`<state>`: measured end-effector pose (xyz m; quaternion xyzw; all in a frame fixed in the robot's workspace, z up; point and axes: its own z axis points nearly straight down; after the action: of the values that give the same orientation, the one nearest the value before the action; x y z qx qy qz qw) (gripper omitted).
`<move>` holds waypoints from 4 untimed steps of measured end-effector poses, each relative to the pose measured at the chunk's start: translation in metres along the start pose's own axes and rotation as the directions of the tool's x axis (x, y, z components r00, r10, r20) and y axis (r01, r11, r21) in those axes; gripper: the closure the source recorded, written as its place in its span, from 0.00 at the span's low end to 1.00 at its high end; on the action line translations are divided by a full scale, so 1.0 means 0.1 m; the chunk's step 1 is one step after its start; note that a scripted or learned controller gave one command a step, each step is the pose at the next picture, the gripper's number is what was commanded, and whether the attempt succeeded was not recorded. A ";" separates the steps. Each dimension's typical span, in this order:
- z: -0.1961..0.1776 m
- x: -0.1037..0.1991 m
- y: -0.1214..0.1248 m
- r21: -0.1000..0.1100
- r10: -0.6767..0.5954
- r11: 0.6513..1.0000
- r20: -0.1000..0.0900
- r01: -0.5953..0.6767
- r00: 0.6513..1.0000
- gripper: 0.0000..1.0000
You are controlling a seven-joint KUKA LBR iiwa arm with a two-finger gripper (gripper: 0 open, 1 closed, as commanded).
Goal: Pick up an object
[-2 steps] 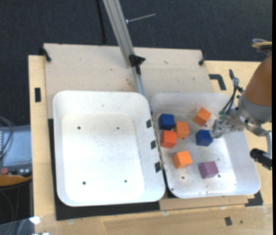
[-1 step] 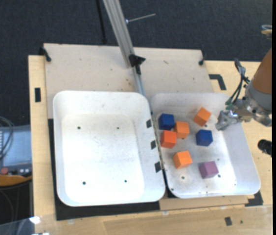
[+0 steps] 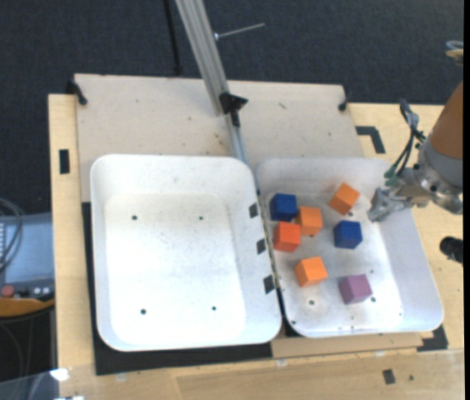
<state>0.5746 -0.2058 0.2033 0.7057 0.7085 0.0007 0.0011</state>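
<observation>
Purple cube (image 3: 354, 288) nearest, blue cube (image 3: 347, 234) just left of pincer (image 3: 380, 209)

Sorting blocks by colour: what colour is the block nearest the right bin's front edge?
Purple, seen clearly in the camera view.

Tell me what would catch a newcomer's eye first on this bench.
The cluster of small coloured cubes in the right white bin stands out: four orange cubes, two blue cubes and one purple cube. Next comes the grey arm's two-finger gripper, poised over that bin's right side, above and to the right of one blue cube. A slanted aluminium bar crosses the top of the view.
</observation>
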 end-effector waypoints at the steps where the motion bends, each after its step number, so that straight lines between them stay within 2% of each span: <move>1: -0.13 0.59 0.05 0.000 -0.004 1.000 -0.002 0.004 1.000 1.00; 2: -0.08 1.06 0.10 0.002 -0.003 1.000 -0.002 0.003 1.000 1.00; 4: -0.32 2.09 0.25 0.000 -0.004 1.000 -0.003 0.004 1.000 1.00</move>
<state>0.5991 0.0036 0.2353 0.7041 0.7101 0.0015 0.0001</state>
